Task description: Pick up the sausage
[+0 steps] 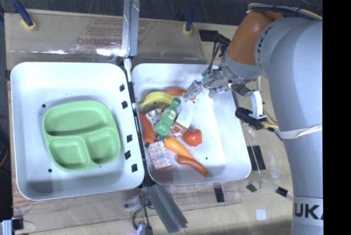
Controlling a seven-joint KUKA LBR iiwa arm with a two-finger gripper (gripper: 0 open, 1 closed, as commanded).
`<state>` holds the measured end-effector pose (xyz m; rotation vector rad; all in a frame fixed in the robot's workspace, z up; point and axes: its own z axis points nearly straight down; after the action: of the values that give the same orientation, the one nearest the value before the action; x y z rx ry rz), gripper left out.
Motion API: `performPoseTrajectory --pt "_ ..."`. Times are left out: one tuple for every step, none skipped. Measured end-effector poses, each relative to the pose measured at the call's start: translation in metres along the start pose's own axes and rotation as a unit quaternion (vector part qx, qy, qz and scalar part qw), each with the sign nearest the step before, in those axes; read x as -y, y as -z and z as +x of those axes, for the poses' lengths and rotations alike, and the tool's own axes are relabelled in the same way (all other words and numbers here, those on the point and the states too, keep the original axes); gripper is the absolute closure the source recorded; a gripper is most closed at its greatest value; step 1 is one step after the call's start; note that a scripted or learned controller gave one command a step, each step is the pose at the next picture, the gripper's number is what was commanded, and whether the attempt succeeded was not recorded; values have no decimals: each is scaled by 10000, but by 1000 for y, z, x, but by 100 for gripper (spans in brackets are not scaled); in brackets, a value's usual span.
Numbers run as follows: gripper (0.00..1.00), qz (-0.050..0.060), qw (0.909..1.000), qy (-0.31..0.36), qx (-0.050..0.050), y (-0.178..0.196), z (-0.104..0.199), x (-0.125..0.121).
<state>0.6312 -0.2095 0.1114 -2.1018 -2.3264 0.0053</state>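
Note:
The right bin [233,143] holds a heap of toy food. A reddish-brown sausage [193,165] lies at the bin's front, just below an orange carrot [176,146]. My gripper [198,87] hangs over the back of the same bin, above and to the right of the heap. It is next to a small orange-red piece [176,91] and well apart from the sausage. I see nothing in it.
Also in the heap are a yellow banana [155,99], a green bottle [168,117], a red tomato [192,137], a long orange-red piece [147,128] by the left wall and cracker packets [159,155]. A green divided plate [82,134] sits in the left bin [33,83].

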Motion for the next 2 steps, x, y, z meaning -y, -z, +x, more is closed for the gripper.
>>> performPoseTrajectory --pt "0 -10 10000 69 5 -22 0 -17" --pt "100 13 9999 101 -2 -15 2 -18"
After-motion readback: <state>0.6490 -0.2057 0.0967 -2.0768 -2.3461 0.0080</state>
